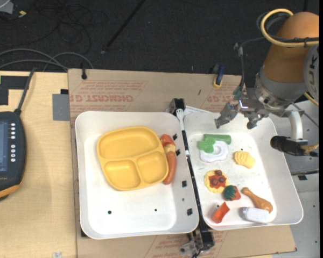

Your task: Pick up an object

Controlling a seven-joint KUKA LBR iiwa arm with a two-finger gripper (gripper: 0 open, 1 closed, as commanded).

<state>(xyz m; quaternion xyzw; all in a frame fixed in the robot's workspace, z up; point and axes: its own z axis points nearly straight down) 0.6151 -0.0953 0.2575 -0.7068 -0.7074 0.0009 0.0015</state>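
Observation:
My gripper hangs open over the far edge of the right bin, its two fingers spread apart with nothing between them. Below it in that bin lie a green piece on a white one, a yellow corn-like toy, a small pizza, a red and green strawberry-like toy, a brown drumstick, a red-orange piece and a white tube. The green piece sits closest to the gripper, a little to its lower left.
The left bin holds a yellow divided plate with a sausage and a small orange piece against its right side. A teach pendant lies at the far left of the bench. Black clips join the bins.

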